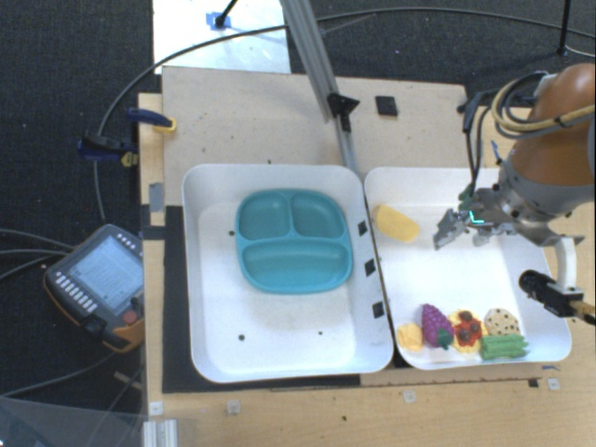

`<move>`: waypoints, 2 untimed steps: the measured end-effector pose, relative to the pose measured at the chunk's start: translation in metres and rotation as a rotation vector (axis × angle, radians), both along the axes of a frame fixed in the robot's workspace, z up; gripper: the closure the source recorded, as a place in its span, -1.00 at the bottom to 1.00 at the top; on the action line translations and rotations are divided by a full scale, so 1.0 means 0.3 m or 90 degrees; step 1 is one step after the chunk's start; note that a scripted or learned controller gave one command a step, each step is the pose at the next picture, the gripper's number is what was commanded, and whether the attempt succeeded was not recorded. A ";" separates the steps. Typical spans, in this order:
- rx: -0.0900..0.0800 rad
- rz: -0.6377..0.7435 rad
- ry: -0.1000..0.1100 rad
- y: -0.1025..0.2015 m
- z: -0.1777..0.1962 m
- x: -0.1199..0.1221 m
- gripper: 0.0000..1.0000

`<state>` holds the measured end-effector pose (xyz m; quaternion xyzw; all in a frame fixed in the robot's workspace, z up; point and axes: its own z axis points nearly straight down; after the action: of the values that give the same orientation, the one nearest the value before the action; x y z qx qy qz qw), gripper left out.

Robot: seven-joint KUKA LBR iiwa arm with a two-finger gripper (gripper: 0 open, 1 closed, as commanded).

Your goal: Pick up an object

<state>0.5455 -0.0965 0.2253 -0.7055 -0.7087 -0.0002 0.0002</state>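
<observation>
We are looking down on the desk [279, 119], and at its far left a teach pendant [98, 285] is lying on the dark floor beside it. On the desk, the left bin [209, 343] is carrying a teal divided plate [293, 242], which is sitting flat toward the bin's upper middle. Touching it on the right, the right bin [447, 296] is holding a yellow piece of toy food [397, 223] near its upper left corner, just beside the wall between the two bins. Along that bin's lower edge we are seeing a row of small toy foods: a pale yellow piece [410, 336], a purple bunch of grapes [434, 325], a pizza slice [467, 327], a cookie [502, 321] and a green pod [504, 345], lying close together. The pincer [449, 232] is hanging over the upper part of the right bin, near the yellow piece yet apart from it, gripping nothing; we cannot tell how its jaws are standing. The grey and orange arm [554, 147] is reaching in from the right.
</observation>
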 end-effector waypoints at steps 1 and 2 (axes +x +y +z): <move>0.000 0.000 -0.001 0.000 0.002 0.001 -1.00; 0.000 -0.002 0.003 0.007 -0.207 -0.004 -1.00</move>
<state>0.5444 -0.0945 0.1633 -0.7066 -0.7076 0.0013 0.0017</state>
